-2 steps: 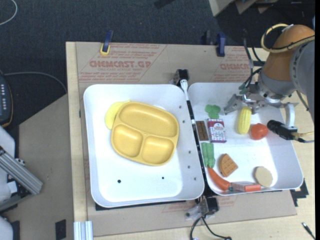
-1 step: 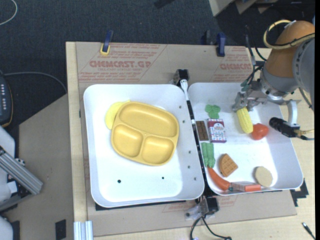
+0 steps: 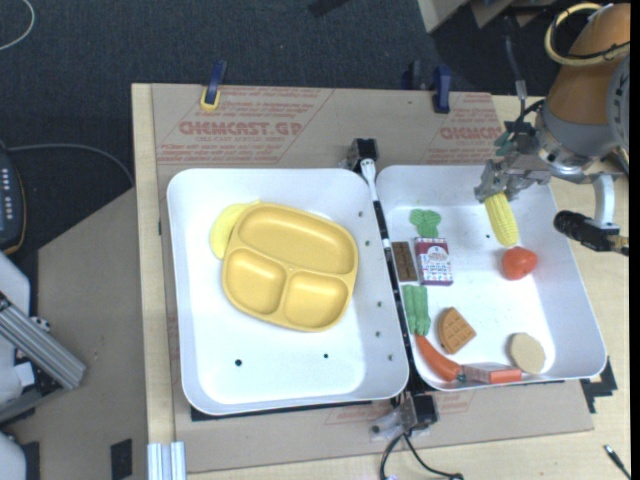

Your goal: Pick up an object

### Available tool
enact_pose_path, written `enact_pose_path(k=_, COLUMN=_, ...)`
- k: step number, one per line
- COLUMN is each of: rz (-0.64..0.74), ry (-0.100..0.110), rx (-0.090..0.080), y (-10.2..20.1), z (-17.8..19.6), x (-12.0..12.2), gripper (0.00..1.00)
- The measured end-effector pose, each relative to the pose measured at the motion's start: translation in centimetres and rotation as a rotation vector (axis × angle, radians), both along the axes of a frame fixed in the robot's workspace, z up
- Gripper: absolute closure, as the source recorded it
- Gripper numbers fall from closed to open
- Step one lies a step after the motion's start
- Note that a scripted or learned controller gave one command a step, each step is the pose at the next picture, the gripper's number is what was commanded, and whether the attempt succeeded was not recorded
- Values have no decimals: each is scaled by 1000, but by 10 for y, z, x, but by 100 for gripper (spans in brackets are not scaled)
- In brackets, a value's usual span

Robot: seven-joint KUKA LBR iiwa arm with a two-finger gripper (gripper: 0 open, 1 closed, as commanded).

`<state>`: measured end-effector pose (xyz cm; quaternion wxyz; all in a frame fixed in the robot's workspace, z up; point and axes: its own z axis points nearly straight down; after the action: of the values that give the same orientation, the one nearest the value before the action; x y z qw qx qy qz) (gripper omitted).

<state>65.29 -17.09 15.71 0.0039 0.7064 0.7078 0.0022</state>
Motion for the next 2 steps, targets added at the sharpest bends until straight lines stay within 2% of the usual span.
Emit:
enact_pose_path(k=1, rz=-1, ry=0, rx=0, y=-5, z=47, x=8, gripper=100)
enact_pose_path(k=2, rz=-1, ry=3, rx=1, y=-5, z=70, x=9, gripper=100)
